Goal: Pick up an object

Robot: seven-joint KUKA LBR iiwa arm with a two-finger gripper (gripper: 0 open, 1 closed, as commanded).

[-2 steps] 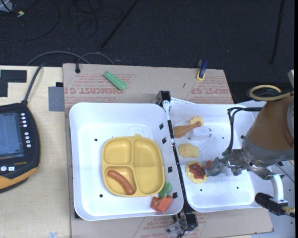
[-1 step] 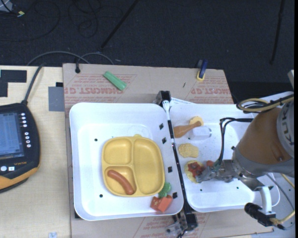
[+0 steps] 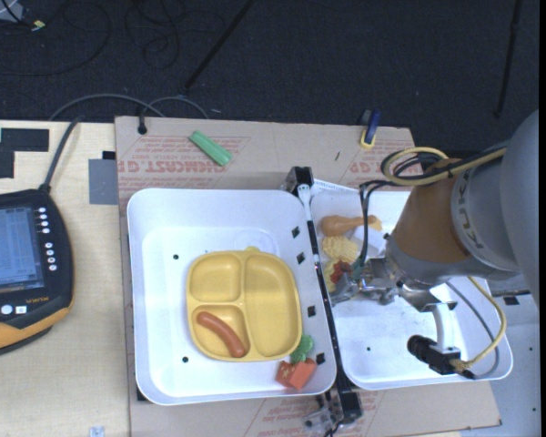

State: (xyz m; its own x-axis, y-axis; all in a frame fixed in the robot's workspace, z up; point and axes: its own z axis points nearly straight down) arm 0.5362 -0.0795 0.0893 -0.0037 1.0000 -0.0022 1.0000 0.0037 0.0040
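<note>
The gripper (image 3: 346,283) hangs low in the right bin (image 3: 382,362) beside a heap of toy food (image 3: 344,241); its opening cannot be made out. A yellow plate (image 3: 246,303) lies in the left bin (image 3: 164,244)

**Arm Reaches In From the Right, Wrist Bent Low**

My grey arm (image 3: 500,198) comes in from the right, its orange band (image 3: 428,221) just behind and above my wrist. My gripper (image 3: 346,283) sits at the far left end of the reach, pointing down and leftward, cables looping beside the wrist.
</note>
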